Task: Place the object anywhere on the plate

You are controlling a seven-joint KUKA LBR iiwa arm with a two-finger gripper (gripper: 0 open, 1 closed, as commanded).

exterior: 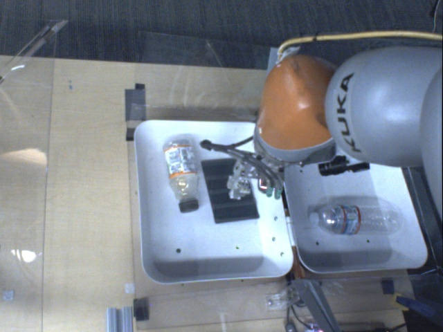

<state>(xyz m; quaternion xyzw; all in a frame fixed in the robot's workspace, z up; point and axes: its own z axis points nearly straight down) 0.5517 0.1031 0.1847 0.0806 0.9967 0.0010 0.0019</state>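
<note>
Clear plastic, with a white label and an amber cap end, the small bottle (pixel 181 172) lies on its side in the left bin (pixel 156 254), toward that bin's left half, its dark cap pointing to the near side. Just beside it to the right rests a black rectangular plate (pixel 239 209), flat on the bin floor and slightly skewed; bottle and plate lie close together but do not overlap. The gripper (pixel 242 184) hangs over the upper part of the black plate, a cluster of pale metal parts and thin cables under the orange band (pixel 294 102) of the grey arm (pixel 387 102). From where I stand I cannot tell whether it is spread or pinched, and I see nothing lodged in it. In the right bin (pixel 415 254) another clear bottle (pixel 356 219), larger and with a blue label, lies on its side. Both white bins sit side by side on the pale wooden bench (pixel 69 185).
</note>
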